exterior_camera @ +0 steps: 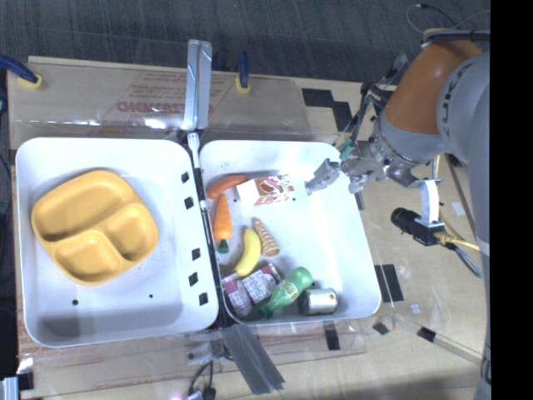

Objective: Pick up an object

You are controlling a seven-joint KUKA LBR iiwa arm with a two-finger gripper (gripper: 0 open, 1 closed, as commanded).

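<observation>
— In the right bin [350,248], along its left side, the things lie crowded: a carrot [222,217], a banana [247,252], a small carton [266,189], a green bottle [286,291] and a can [318,301].

— And the claw [323,176]?

— Over the bin's upper right part, just beside the carton, with nothing in it that I can make out. Whether it stands open or closed I cannot tell.

— Which would you try for?

— The carton, being nearest. I judge it light and fairly stiff, with flat faces; take it across its short sides. The banana is soft and curved, so grip its middle gently. The can looks smooth and may roll or slip.

— The left bin [100,307]?

— A yellow divided tray [93,225], wide and shallow; awkward to pinch except at the rim.
</observation>
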